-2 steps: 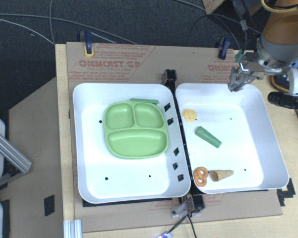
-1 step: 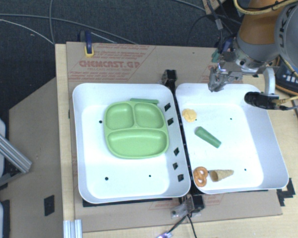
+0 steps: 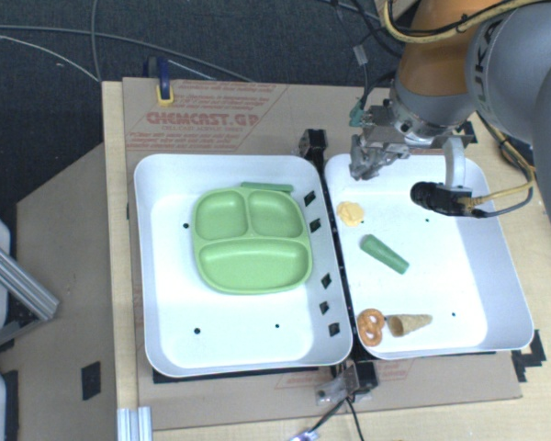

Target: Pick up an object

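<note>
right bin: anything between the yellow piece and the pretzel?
Yes, in the camera view the green cylinder lies between the yellow piece and the pretzel.

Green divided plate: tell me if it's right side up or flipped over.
Right side up. The green divided plate lies flat in the left bin, its three hollow compartments facing upward, with nothing visible in them.

I'm seeing a pale green divided plate (image 3: 251, 242) in a white bin (image 3: 161, 274), a darker green stick (image 3: 385, 254), a yellow piece (image 3: 351, 213), a tan cone (image 3: 410, 323), and a brown pretzel (image 3: 371, 326).
</note>
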Tool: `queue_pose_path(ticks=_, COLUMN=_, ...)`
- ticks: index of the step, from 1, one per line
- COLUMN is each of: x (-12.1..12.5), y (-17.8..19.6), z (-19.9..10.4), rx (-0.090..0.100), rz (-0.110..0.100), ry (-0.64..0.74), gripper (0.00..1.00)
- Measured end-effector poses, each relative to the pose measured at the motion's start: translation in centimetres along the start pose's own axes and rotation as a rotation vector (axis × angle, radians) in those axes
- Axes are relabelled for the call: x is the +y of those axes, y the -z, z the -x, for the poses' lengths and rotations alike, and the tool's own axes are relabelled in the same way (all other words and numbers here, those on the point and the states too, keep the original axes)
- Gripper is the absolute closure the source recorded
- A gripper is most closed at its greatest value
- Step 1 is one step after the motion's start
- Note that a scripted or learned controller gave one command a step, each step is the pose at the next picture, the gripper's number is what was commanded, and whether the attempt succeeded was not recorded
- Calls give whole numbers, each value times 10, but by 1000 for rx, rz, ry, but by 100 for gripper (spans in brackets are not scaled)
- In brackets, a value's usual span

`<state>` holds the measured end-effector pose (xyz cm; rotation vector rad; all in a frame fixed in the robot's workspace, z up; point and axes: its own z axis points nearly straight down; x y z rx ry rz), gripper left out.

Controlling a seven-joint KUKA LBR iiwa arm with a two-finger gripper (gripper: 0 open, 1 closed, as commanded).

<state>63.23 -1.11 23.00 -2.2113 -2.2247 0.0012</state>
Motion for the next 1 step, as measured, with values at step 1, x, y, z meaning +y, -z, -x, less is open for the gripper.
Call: queue_pose_path(ticks=1, x=2, y=8, z=-53, rx=-1, rz=5, ry=-2, gripper=100)
